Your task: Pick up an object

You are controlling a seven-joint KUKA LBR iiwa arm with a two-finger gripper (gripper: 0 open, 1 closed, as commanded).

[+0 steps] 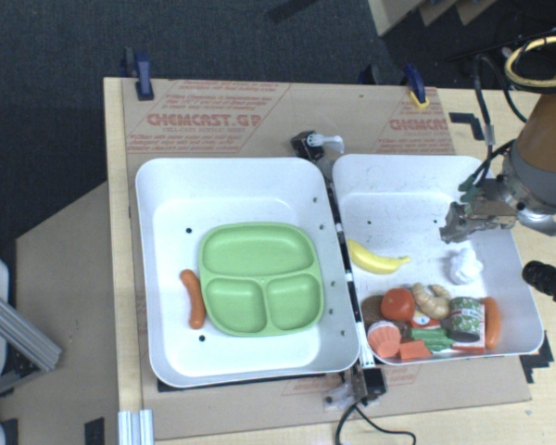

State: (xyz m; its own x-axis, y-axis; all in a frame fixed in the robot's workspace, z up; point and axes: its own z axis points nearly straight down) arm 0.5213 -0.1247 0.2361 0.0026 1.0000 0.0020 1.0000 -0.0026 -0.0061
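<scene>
Gripper (456, 230) hovers in right bin (389, 170), near its right wall; can't tell its state. White crumpled object (463, 266) lies just below it, apart. Banana (377, 259) to the left, mid-bin. Pile of toy food (428, 323) crowds the bin's lower corner. Left bin (157, 248) holds green divided plate (259, 278) with orange sausage (195, 298) beside it.

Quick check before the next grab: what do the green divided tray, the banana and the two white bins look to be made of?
Green tray: looks like moulded plastic, matte, with an even colour and rounded compartment edges. Banana: probably a plastic toy, going by its smooth, uniform yellow skin with a slight sheen, though real fruit can't be ruled out. White bins and: seemingly thin formed plastic, semi-gloss, with rounded corners and soft reflections.
</scene>
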